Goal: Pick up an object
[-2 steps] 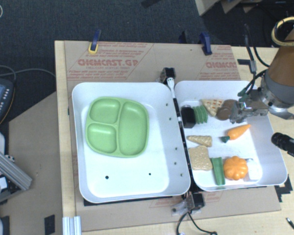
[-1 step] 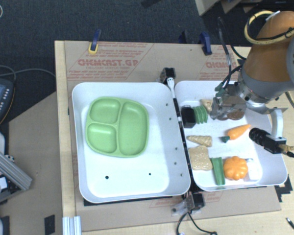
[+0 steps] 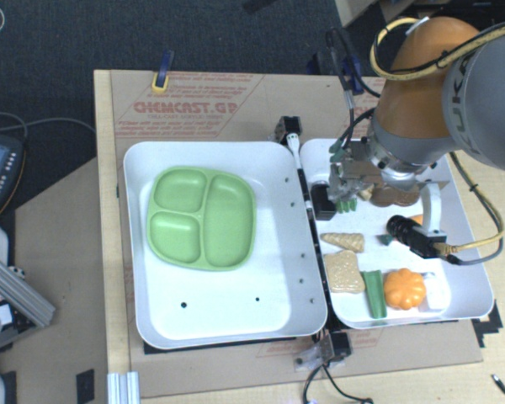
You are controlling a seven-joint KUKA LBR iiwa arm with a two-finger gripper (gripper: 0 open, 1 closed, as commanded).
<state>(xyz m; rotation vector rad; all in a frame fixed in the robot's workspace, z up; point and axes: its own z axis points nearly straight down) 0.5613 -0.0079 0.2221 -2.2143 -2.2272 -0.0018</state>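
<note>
Camera view looks down on a desk [image 3: 109,225] topped w/ a brown board, and dark carpet lies around it. At the far left I see a small screen device [image 3: 0,171] and loose cables on the floor. A blue-and-yellow clamp [image 3: 162,72] grips the board's back edge. Red print on the board reads roughly "CHEMCAST GP"; the smaller lines under it are too fine for me to read.

Two white bins sit side by side, touching along a black seam. The left bin [image 3: 227,305] holds a pale green plate [image 3: 204,217] w/ three compartments, lying flat toward the bin's back-left.

The pickable items are all in the right bin [image 3: 467,263]:
- a tan wedge [image 3: 342,241], near the left wall, approx. mid-bin
- a tan, speckled cracker [image 3: 343,272], squarish, just in front of the wedge
- a green stick [image 3: 374,293], lying front-to-back beside the cracker
- an orange pumpkin [image 3: 404,288], ribbed, right beside the stick
- a brown lump [image 3: 396,197] at the back, partly hidden under the wrist

The arm [image 3: 429,82] comes in from the right, w/ its orange band above the grey wrist. The end effector [image 3: 345,199] hangs low over the back-left of the right bin, just behind the wedge. I can't tell from this angle whether it's apart or together, and I see nothing clamped in it.
</note>
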